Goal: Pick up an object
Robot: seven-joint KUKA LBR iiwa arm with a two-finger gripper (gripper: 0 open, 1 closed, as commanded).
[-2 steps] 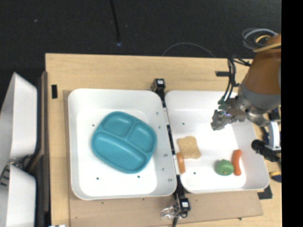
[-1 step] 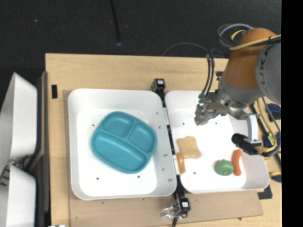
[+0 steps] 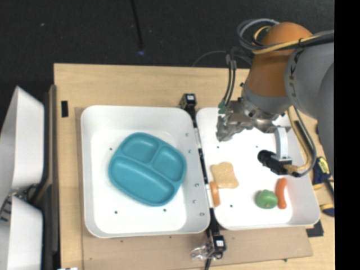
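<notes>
1. We judge that the task is at its beginning: no object is lifted yet. The pincer (image 3: 227,129) hangs over the far left corner of the right shallow white plastic bin (image 3: 243,151), near the middle of the pale wooden tabletop (image 3: 67,83). We cannot tell how far it is open, and we see nothing held in it.
2. The small things all lie on the floor of this bin, in its near half, toward the near right corner of the tabletop. The closest to the pincer is a flat tan toast-shaped piece (image 3: 224,175) with a slightly rough face.
3. Just beside it, against the bin's left wall, lies a short orange carrot-like stick (image 3: 215,193), smooth and narrow.
4. More to the right edge of the tabletop lie a round green lumpy ball (image 3: 266,199) and a red-orange sausage-shaped stick (image 3: 282,193). They are touching or almost touching; we cannot say which.
5. The left shallow white plastic bin (image 3: 98,207) holds a teal divided plate (image 3: 147,168) of smooth hard plastic with rounded corners. It looks too wide and flat for an easy grip.
6. What is left, in our view, is everything: to choose one thing, come down on it, close, and lift.
</notes>
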